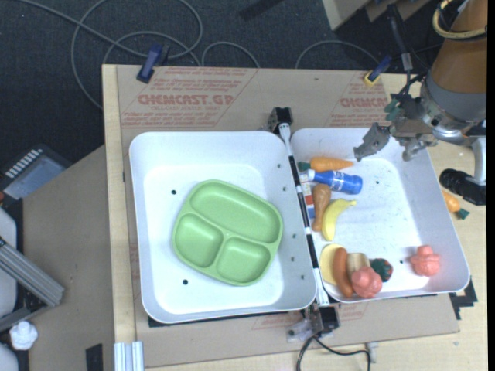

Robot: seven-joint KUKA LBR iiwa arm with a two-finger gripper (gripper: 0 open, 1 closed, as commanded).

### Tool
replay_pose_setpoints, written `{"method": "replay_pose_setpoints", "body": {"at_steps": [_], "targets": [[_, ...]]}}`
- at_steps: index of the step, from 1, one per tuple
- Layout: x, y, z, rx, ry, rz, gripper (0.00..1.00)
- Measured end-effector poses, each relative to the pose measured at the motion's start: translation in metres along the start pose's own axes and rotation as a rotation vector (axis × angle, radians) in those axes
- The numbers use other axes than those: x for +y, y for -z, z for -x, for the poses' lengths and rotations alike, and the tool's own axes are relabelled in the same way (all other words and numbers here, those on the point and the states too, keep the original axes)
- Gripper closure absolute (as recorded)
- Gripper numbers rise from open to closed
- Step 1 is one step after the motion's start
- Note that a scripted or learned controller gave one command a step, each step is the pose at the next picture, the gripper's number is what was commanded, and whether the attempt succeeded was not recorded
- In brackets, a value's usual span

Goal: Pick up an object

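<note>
Camera view, one moment. Gripper (393, 142) hangs over the right bin (433, 207) near its 12 o'clock rim, fingers spread, nothing between them. Just at its 8 o'clock lies the carrot (331, 163), long axis 3-to-9 o'clock, tip toward 3. Below it the blue bottle (337, 180) lies along the same axis, blue end toward 3 o'clock. Banana (334, 216) runs roughly 1 to 7 o'clock, curving beside the bin's 9 o'clock wall. A heap of toy food (357, 272) crowds the 7 o'clock corner; a pink piece (425, 260) sits apart at 5 o'clock. Bare floor spans the bin's centre and 3 o'clock side. Left bin (155, 161) holds a green divided tray (226, 232).
</note>
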State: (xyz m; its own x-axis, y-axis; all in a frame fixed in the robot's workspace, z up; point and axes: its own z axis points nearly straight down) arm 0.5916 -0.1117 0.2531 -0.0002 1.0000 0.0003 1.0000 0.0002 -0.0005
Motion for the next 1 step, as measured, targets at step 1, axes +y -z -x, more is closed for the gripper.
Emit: {"method": "replay_pose_setpoints", "body": {"at_steps": [1], "targets": [[0.0288,-0.1245,-0.0054,0.001,0.000,-0.006,0.00]]}}
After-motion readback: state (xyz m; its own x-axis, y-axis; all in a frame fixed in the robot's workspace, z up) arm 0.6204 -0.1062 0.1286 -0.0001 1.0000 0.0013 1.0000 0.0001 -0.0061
